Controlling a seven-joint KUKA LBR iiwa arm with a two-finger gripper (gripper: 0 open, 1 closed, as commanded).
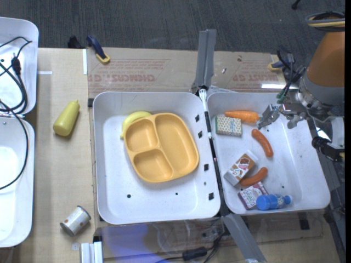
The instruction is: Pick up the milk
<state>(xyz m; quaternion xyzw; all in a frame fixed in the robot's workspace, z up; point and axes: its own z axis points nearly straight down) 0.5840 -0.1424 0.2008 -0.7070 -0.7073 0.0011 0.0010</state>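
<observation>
**Desk:** Where's the milk from where you sit?

**Operator:** I see the milk carton in the right bin, lying on its side near the middle of the floor, a little toward the front. A sausage touches its front-right edge, and a pink packet lies just in front of that, with a blue bottle against the packet.

**Desk:** And the arm?

**Operator:** The arm comes in from the right. Its gripper hangs over the back part of the right bin, near the tip of a carrot and above a second sausage. It's well apart from the carton. I can't tell whether it is released or clenched; the picture is too cluttered there.

**Desk:** Anything else close by?

**Operator:** A small green and white box sits just in front of the carrot. In the left bin I have a yellow divided plate resting partly on a banana. Out on the bench there's a yellow squeeze bottle and a can on its side
</observation>
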